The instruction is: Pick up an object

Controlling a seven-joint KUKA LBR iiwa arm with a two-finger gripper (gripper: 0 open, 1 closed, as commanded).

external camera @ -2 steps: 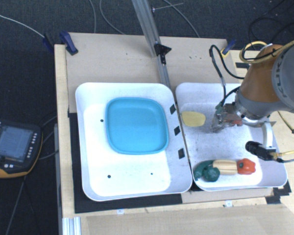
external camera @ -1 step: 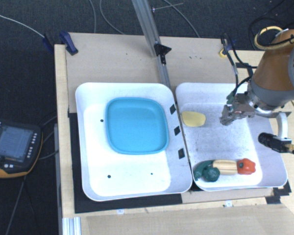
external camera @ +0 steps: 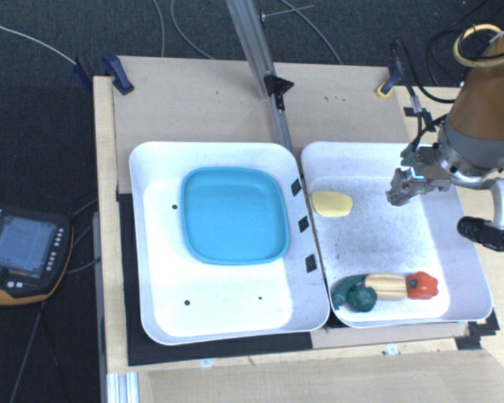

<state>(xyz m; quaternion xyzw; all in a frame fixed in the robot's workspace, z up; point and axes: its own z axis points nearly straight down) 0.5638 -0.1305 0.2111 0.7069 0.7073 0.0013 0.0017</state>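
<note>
The tool (external camera: 401, 191) hangs over the upper part of the right bin (external camera: 454, 250), and whether its fingers are spread or closed cannot be told from this angle; nothing is visibly held.

Closest to it, just off to its left at about the same height in the view, lies a pale yellow object (external camera: 332, 204) near the bin's left wall. That seems the likeliest target. Because it sits close to the wall, a finger could catch the rim or nudge the piece aside instead of straddling it.

Farther off, below the tool along the bin's front edge, a green piece (external camera: 355, 295), a tan piece (external camera: 386, 286) and a red piece (external camera: 422, 285) lie touching in a row. A grasp there risks catching two at once or scattering them.

Farthest left, the other bin (external camera: 155, 250) holds a blue tray (external camera: 235, 215).
</note>
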